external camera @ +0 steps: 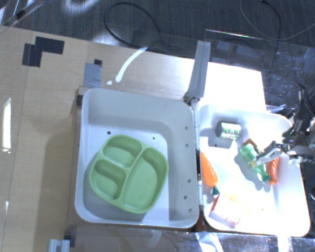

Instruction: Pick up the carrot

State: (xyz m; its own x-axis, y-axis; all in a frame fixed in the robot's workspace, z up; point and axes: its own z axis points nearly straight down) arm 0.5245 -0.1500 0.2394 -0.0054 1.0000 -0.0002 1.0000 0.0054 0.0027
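the bench (42, 137) is of light wood and it carries two shallow white bins side by side, the left bin (143, 106) and the right bin (300, 220). a grey upright post (199, 71) stands behind them, where they meet.

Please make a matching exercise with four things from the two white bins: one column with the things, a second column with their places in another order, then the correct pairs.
Things
1. green divided plastic plate
2. orange carrot
3. small grey-and-green can
4. flat red-and-white box

Places
A. right bin, far part
B. right bin, near edge
C. left bin
D. right bin, along its left wall

Pairs: 1-C, 2-D, 3-A, 4-B
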